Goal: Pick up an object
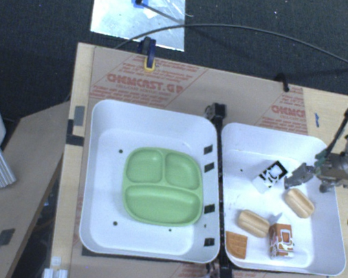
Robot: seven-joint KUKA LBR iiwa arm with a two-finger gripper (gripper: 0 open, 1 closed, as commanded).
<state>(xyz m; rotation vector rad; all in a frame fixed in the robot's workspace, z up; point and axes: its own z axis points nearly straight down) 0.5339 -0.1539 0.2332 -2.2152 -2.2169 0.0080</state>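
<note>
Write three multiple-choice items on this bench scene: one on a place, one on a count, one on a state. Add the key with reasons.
1. Where does the green divided plate lie?
A. In the left bin
B. In the right bin
C. On the bench outside the bins

2. How many bun-like rolls lie in the right bin?
A. One
B. Two
C. Four

3. How does the small carton stand relative to the tool?
A. Gripped by it
B. Apart from it, on the bin floor
C. Lifted above the bin

Key: A, the plate sits in the left bin; B, one roll by the tool, another roll lower down; B, the carton rests well below the tool.
</note>
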